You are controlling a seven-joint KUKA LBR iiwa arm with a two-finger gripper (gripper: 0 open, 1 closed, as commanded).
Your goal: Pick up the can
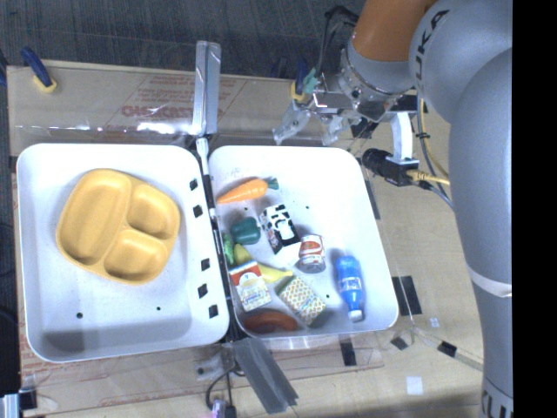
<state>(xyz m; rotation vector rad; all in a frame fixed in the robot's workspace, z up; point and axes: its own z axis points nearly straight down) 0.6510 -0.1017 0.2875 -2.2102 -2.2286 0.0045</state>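
Note:
The can [312,253] is small, with a red label and a silver top, and lies tilted in the middle of the right bin [348,174]. It sits between a black-and-white carton [279,225] and a blue bottle [349,284]. My gripper [310,126] hangs above the far rim of the right bin, well behind the can. Its pale fingers are spread apart with nothing between them.
The right bin also holds a carrot [242,190], a green item [244,231], a yellow banana-like piece [275,273], a checkered box [302,297], a small red-and-white packet [251,289] and a brown item [271,321]. A yellow divided tray [118,225] lies in the left bin [52,320].

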